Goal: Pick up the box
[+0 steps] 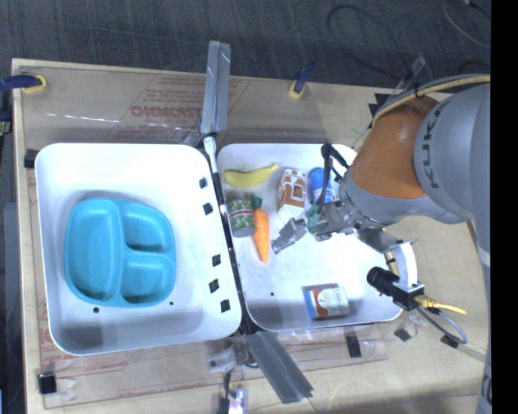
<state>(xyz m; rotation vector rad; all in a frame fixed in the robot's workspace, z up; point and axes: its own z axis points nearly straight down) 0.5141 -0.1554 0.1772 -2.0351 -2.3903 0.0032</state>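
White plastic makes up the two bins: the left bin (56, 166) holds one blue tray (119, 250) with three compartments, and the right bin (276, 313) holds the loose items, with the carrot (262, 235) lying roughly at its left-centre. Taking the carrot as the landmark, there is one banana (249, 177) above it near the bin's far edge, one small can (240, 215) touching or just beside the carrot's upper left, one box (290, 189) above and to the right of the carrot with brown and white printing, one blue item (318, 185) just right of that box and partly hidden by the arm, and one small red-and-white packet (326, 300) well below and to the right of the carrot, near the bin's front edge. One arm (432, 158) comes in from the right, grey with its orange band, and its gripper (290, 233) sits just right of the carrot, low over the bin floor. Its two grey fingers (282, 239) point left toward the carrot and seem to stand slightly apart, though the gap is hard to judge from this angle; nothing shows between them, and they do not appear to touch the carrot. The box lies above the gripper, close to the wrist, apart from the fingertips, and rests on the bin floor between the banana and the blue item. A blue clamp (303, 79) sits on the bench's far edge, well above the carrot.
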